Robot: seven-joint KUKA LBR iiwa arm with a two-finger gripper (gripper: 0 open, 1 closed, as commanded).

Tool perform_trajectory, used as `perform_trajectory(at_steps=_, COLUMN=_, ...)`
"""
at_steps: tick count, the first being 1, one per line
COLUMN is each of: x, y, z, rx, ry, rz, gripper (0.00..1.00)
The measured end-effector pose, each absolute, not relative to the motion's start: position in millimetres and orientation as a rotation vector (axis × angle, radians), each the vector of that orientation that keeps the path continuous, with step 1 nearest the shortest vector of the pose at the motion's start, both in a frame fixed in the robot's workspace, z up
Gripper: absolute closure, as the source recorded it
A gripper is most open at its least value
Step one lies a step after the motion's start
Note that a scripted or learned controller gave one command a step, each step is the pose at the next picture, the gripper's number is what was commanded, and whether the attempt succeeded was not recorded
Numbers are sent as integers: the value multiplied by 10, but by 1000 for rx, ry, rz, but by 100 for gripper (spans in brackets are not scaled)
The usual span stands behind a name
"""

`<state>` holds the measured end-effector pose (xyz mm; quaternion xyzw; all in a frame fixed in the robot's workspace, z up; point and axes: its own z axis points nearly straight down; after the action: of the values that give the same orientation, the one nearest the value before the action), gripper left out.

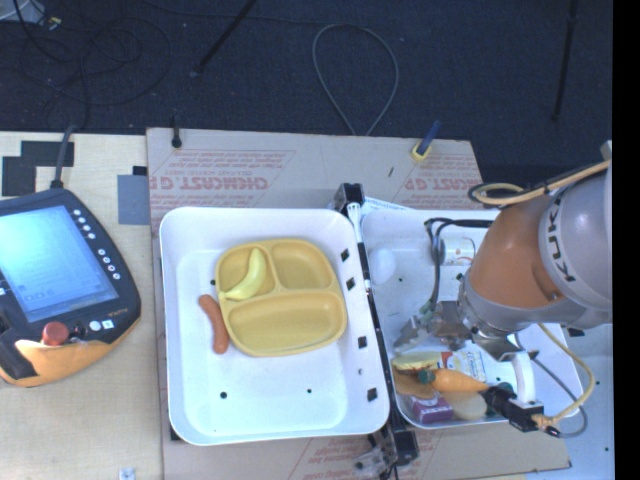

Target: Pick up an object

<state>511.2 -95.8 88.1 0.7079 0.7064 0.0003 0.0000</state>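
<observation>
two white bins (190,368), arm (530,258) reaching into the right one over cluttered toys (440,380); grip state can't be told.

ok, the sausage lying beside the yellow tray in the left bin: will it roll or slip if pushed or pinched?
The sausage looks round and slim, so a sideways nudge would probably roll it. It lies against the yellow tray, which may stop rolling that way. Its smooth skin looks like toy plastic: likely light, stiff, and apt to slip from a pinch.
</observation>
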Motion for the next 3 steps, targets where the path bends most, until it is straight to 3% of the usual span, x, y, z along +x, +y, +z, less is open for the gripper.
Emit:
perform_trajectory(at_steps=1, x=6098, y=-1140, z=877, rx=2224, ry=2222, rz=-2, gripper=0)
perform_trajectory(at_steps=2, x=5081, y=-1072, z=881, rx=2227, ry=2224, rz=-2, gripper=0)
perform_trajectory(at_steps=3, x=4966, y=-851, z=880, rx=2224, ry=2221, rz=0, gripper=0)
